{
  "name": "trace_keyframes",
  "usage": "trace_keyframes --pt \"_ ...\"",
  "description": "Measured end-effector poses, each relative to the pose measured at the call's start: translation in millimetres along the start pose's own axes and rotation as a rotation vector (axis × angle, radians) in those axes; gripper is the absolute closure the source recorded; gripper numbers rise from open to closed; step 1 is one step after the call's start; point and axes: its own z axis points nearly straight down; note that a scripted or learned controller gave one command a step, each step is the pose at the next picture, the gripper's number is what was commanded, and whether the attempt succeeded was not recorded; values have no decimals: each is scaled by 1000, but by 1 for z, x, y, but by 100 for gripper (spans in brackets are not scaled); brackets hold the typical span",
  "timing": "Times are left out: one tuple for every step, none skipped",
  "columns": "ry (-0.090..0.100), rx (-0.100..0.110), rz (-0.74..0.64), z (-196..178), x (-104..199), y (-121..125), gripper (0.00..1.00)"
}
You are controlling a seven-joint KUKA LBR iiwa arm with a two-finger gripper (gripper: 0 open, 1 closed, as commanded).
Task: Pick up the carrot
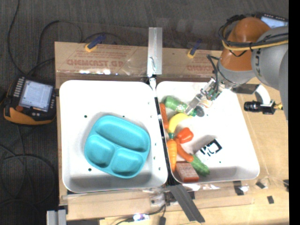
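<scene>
Your pincer (193, 109) hangs over the right bin (234, 139), near a banana (177, 122); I cannot tell its opening. The carrot (172, 153) lies by the bin's left wall.

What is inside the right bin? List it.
The right bin holds toy food along its left wall: carrots, a yellow banana, a red pepper, a green piece, a brown block. The gripper covers whatever lies beneath it.
</scene>
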Motion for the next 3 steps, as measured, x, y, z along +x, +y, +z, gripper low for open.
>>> trace_keyframes --pt "-3 -1 -463 -70 -43 -29 0" --pt "-1 -3 -883 -40 -18 -14 0" --pt "-4 -4 -1112 43 -35 -9 0"
